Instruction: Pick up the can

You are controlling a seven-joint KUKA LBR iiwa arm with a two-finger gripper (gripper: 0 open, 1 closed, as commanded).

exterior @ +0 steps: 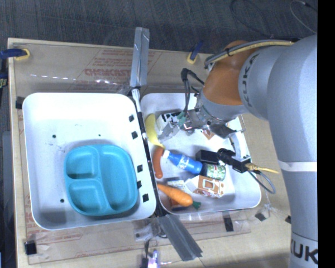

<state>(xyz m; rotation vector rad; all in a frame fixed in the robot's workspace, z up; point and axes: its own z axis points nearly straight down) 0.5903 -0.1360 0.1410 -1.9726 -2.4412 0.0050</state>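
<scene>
The tool (181,124) hangs low over the back part of the right bin (247,197), its metal parts crowding the space just right of the banana (151,130); its opening is hidden under the wrist from this slant, so I cannot tell how it stands or whether anything is in it, and nothing can be seen gripped there. The can (215,171), which I take to be the small green-labelled cylinder, lies on its side near the middle of that bin, forward of the tool and apart from it, partly under a black piece of the arm's hardware. Risks follow from the crowding. The blue bottle (184,162) lies just beside the can, the snack packet (207,187) touches or nearly touches it on the near side, and the sausage (158,162) and carrot (176,195) lie a little further left. A closing grip could catch the bottle or the packet instead, and a can on its side is likely to roll away from a glancing touch. The left bin (39,205), holding the blue divided plate (100,178), sits well apart on the tabletop (61,57) and plays no part.
</scene>
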